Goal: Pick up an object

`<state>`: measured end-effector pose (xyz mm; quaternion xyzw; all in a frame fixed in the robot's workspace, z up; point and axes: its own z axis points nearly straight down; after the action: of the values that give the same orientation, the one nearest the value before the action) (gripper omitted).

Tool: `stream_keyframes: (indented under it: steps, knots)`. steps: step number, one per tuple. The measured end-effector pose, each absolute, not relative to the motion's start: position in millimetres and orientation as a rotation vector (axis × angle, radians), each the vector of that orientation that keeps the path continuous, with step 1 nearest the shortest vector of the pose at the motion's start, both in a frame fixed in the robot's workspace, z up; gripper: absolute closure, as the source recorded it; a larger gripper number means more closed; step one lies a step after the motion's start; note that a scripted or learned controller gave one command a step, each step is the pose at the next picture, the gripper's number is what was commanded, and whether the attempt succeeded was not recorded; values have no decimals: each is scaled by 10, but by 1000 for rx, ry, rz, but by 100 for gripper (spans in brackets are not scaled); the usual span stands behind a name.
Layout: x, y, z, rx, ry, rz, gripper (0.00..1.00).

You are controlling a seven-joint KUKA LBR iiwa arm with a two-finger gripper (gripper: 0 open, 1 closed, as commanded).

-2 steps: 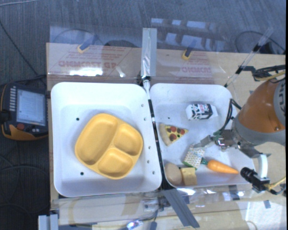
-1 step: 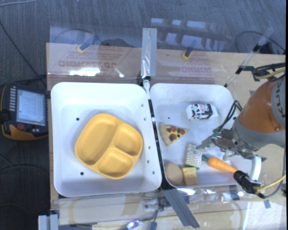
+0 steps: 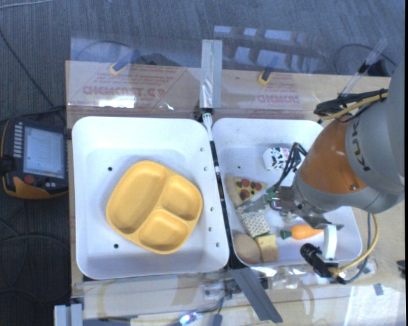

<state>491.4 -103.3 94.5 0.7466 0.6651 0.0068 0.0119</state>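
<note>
Grey carpet [image 3: 190, 12] surrounded a bench carrying two white bins; the left bin [image 3: 88, 182] held a yellow divided tray [image 3: 155, 206]. Reaching into the right bin [image 3: 245, 138], the arm [image 3: 340, 165] hung over a toy carrot [image 3: 304, 233] and pizza slice [image 3: 247, 189]; its finger state could not be told.
</note>
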Motion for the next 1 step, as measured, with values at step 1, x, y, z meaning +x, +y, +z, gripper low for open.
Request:
stream_keyframes:
  steps: [1]
  knots:
    - [5977, -1070, 971, 2376, 2020, 24, 0]
